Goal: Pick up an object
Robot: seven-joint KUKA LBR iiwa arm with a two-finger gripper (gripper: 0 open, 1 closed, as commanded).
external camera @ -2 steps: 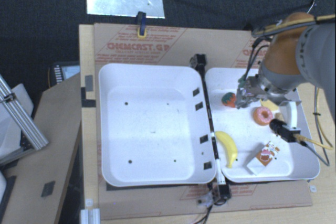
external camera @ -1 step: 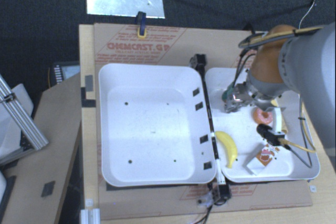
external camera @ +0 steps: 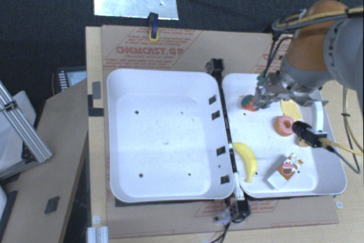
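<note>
Banana, box, donut in right bin.

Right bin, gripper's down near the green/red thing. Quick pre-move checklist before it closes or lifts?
1. Gripper down inside the right bin: ok.
2. Gripper lined up with a target: ok, it sits right at the small green and red object near the bin's back left.
3. Object seen between the fingers: cannot tell, the wrist hides the contact.
4. Neighbours out of the way: ok, the donut, banana and small box lie apart from the gripper.
5. Yellow piece next to the wrist: cannot tell, partly hidden by the arm.
6. Black cable connector by the donut: not ok, it hangs low over the bin and could snag.
</note>
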